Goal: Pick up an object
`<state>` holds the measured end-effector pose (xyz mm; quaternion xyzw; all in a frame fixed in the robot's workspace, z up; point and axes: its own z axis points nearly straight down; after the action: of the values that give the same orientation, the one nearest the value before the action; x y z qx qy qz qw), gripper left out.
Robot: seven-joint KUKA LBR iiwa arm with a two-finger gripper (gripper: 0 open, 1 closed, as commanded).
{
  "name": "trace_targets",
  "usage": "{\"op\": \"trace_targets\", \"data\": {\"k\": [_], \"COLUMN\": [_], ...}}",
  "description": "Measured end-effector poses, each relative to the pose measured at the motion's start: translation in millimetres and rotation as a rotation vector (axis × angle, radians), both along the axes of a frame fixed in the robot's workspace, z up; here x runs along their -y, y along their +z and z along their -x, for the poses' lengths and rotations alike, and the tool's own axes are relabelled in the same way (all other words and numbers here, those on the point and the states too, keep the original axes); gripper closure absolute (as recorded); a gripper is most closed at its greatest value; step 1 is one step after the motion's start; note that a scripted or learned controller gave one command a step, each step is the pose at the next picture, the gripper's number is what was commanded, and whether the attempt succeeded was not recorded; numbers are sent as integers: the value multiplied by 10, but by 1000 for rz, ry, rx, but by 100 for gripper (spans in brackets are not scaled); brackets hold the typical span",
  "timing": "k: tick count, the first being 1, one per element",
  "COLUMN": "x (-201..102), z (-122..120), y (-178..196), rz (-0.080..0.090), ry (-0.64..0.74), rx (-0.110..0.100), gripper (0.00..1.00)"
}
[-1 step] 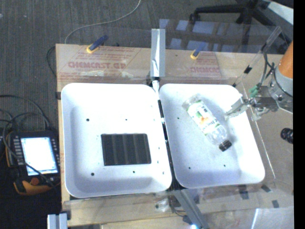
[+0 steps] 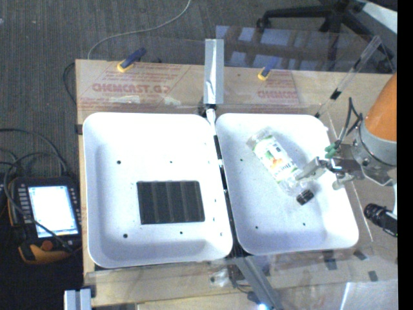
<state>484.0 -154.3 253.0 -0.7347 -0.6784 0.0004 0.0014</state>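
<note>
A clear plastic bottle (image 2: pixel 276 157) with a white, green and orange label lies slantwise in the right bin (image 2: pixel 335 228). Its dark cap (image 2: pixel 304 197) points toward the bin's front right. My gripper (image 2: pixel 326 174) reaches in from the right, just right of the bottle's lower end. Its fingers stand apart, open, with nothing between them, and the left finger (image 2: pixel 312 168) is close beside the bottle. A dark ribbed rectangular pad (image 2: pixel 170 201) lies flat in the left bin (image 2: pixel 103 147).
The grey arm with its orange band (image 2: pixel 385 112) hangs over the right bin's right rim. A raised divider (image 2: pixel 218 154) separates the two bins. A tablet with cables (image 2: pixel 44 210) sits on the floor at the left, off the bench.
</note>
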Motion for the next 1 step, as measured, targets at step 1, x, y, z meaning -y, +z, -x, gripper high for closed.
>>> {"op": "trace_targets", "data": {"k": [1], "x": [87], "z": [-614], "y": [-657], "rz": [2], "ry": [80], "rx": [1], "gripper": [0]}}
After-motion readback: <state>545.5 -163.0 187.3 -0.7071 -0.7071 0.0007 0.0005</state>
